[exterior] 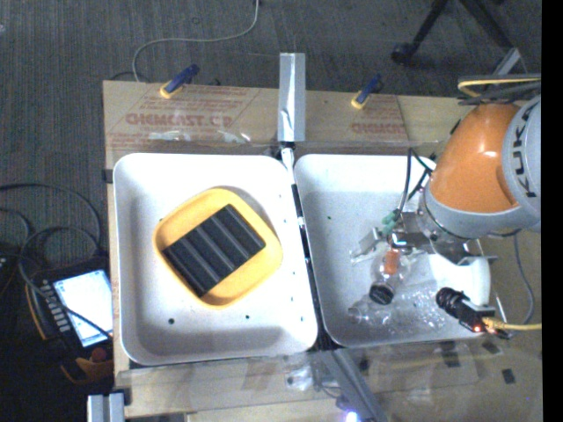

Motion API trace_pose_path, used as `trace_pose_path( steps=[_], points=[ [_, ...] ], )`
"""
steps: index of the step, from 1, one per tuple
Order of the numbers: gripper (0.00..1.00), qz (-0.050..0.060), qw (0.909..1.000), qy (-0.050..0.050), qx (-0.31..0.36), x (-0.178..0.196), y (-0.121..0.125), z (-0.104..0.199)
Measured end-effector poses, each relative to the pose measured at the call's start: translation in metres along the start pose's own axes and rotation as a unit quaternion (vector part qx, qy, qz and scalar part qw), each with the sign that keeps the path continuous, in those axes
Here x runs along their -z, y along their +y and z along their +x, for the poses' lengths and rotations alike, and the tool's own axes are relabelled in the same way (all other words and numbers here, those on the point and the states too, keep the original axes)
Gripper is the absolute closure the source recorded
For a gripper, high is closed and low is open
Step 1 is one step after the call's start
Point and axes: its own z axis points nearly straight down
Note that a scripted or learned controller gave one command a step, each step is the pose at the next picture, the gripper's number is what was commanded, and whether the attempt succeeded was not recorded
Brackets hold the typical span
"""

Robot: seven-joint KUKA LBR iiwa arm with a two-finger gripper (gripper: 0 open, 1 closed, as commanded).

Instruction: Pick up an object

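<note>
My gripper [393, 246] hangs low in the right bin [339, 192], whether spread or pinched I cannot tell, over a clear bottle [387, 275] just beneath it, which I judge could slip or roll away.

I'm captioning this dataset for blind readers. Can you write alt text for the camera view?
Seen from above, a grey and orange arm reaches from the right over the right bin, its gripper low among clear plastic items. The left bin holds a yellow tray with a black ribbed insert.
</note>
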Motion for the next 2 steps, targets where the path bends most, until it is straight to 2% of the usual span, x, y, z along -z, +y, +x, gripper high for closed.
trace_pose_path(
  steps=[1, 2],
  points=[
    [0.00, -0.001, 1.0000, 0.001, -0.003, -0.068, 0.015, -0.039],
    [0.00, -0.003, 0.9999, 0.003, -0.013, -0.098, 0.049, -0.067]
  ],
)
